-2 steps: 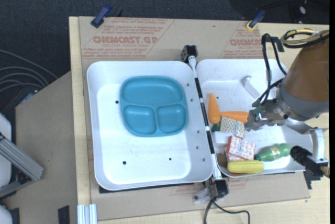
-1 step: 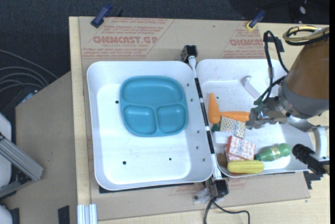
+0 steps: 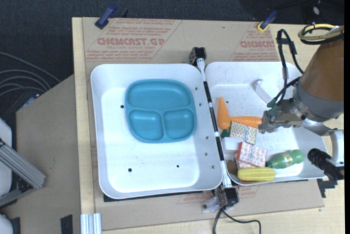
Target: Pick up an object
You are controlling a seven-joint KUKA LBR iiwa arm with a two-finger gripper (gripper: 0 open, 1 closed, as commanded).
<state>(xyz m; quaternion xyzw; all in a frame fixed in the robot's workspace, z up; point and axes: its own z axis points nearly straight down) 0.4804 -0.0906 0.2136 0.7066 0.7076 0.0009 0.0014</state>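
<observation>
Bench (image 3: 164, 36): brown board printed with red lettering, carrying both bins; a blue clamp (image 3: 105, 17) sits at its far left corner.
Left bin (image 3: 109, 145): white and shallow, with bare floor open all around its one item, most of it toward the near edge.
Right bin (image 3: 235, 77): white, its right side covered by the arm; the far half of its floor lies bare, while the objects crowd the near half.
Arm (image 3: 322, 80): orange and grey bulk entering over the right bin's right edge, partly cut off by the frame.
Blue tray (image 3: 160, 110): three-compartment plate, in the far middle of the left bin.
Gripper (image 3: 268, 122): low over the middle of the right bin, beside the carrot tip; whether its fingers are apart or together cannot be made out.
Carrot (image 3: 223, 113): by the right bin's left wall, a second orange piece (image 3: 246, 121) running toward the gripper.
Patterned packets (image 3: 250, 154): two, near the middle.
Green bottle (image 3: 285, 159): lying by the near edge.
Corn (image 3: 256, 174): yellow, against the near wall.
</observation>
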